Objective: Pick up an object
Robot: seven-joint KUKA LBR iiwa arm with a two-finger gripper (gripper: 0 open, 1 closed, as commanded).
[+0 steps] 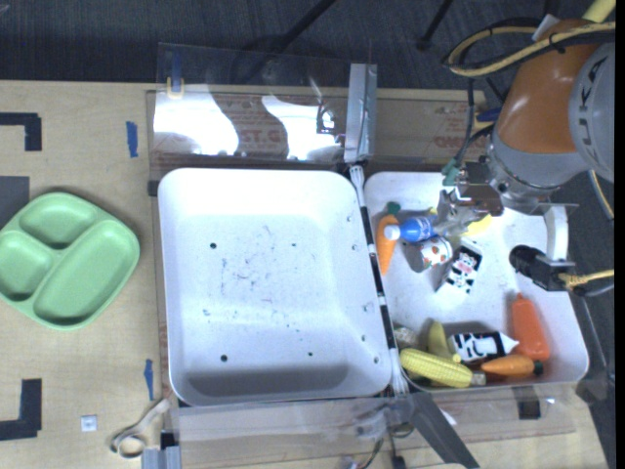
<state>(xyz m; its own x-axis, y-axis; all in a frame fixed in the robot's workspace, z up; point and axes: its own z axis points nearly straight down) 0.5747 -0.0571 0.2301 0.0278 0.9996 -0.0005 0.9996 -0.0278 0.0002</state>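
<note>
Watching my gripper (451,225) hang low in the right bin (566,306), just above a blue bottle (414,230), orange carrot (387,252) alongside, finger state I cannot tell.

**Pale wooden worktop against a dark floor**

A pale wooden worktop (78,379) fills most of the view, marked with black tape corners (24,130) and short strips of blue tape (131,138). Beyond its far edge lies dark grey carpeted floor (117,8), crossed by thin black stand legs (322,13). A clear plastic panel (254,115) stands upright at the back, catching bright white glare from overhead light.
</note>
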